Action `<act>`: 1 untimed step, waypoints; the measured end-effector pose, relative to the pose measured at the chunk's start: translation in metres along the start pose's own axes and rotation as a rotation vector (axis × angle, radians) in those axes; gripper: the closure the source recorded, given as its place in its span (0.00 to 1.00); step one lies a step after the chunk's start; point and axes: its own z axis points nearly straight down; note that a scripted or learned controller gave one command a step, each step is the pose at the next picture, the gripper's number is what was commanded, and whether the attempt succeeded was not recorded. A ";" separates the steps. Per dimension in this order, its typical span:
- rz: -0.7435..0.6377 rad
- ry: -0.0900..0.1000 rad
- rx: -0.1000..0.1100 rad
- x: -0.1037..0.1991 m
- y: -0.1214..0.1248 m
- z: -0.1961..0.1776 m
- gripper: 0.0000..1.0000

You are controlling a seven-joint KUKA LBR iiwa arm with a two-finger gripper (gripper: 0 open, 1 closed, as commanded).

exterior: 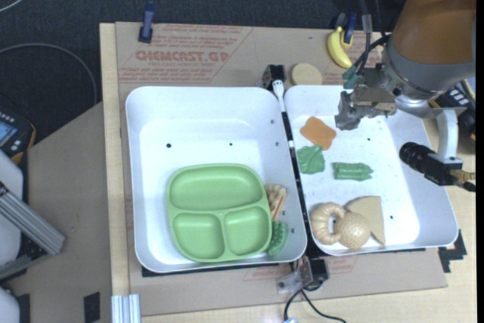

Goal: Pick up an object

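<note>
My gripper (348,119) hangs over the far part of the right bin (423,223). Just to its left lies an orange wedge (318,133), close by but not between the fingers. Nearer the front lie a green leafy piece (310,159) and a green bean-like piece (352,172). At the bin's front sit a tan pretzel-like roll (336,223) and a beige bread slice (370,213), touching each other.
The left bin (197,117) holds a green divided plate (219,212), with a pale fries-like piece (277,199) and a small green item (277,237) at its right edge. Behind the bins lie a yellow banana (339,48) and a beige disc (306,74).
</note>
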 end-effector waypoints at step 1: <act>-0.014 0.005 0.009 0.105 -0.038 -0.048 1.00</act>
